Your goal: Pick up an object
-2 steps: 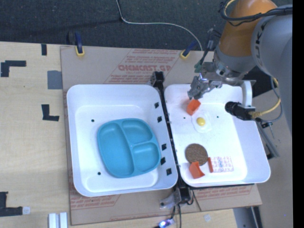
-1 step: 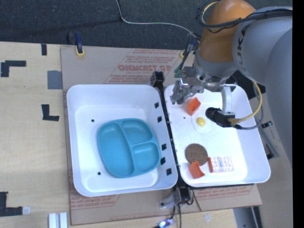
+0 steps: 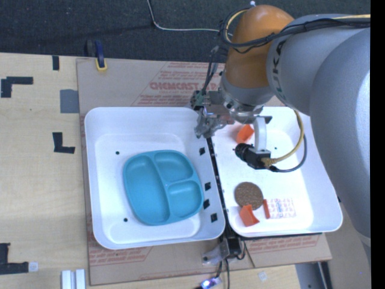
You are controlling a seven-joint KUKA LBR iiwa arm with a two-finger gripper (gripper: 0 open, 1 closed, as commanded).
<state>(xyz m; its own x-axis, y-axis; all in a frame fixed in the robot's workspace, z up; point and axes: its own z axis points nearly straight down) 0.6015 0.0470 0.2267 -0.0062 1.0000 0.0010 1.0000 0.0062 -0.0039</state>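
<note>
Gripper (image 3: 207,125) low at right bin's (image 3: 313,179) ten o'clock
Grip state unclear; aim squarely over orange piece (image 3: 244,133), three o'clock of it

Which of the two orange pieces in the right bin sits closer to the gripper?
The upper orange piece, right beside the gripper; the other orange piece lies by the brown disc.

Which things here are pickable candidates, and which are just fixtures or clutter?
Candidates: blue divided tray, brown round disc, orange block, red-printed white packet, orange piece beside the gripper.

Not for picking: left bin, right bin, cardboard sheet, black cable.
</note>
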